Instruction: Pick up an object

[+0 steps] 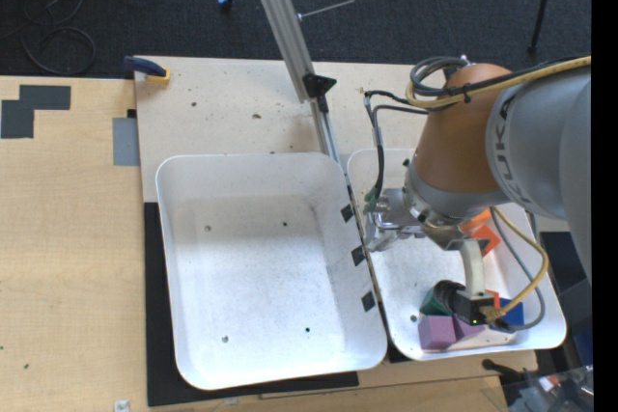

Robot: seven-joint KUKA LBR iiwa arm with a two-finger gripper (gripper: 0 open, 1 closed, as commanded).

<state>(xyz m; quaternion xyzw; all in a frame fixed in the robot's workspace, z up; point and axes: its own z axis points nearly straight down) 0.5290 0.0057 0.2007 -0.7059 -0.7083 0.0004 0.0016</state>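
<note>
The grey gripper (pixel 386 219) is hanging in the right shallow white bin (pixel 398 289), close to its 9 o'clock wall; I cannot tell whether it is open or closed. A purple rectangular block (pixel 436 333) is lying by the bin's 6 o'clock rim, at 5 o'clock from the gripper, just beside a small green object (pixel 431 306). A good pick is probably calling for centring over that 1 block and descending clear of the rim.

Arm (pixel 546 140) comes in from the right: a broad grey link lies up and to the right of the gripper (pixel 379 225). The orange band (pixel 454 135) sits above the wrist (pixel 435 203), which is bent steeply down. The gripper juts out left of the wrist and slightly below it, its metal body angled down-left. Black cables loop over the band, above the gripper.
</note>
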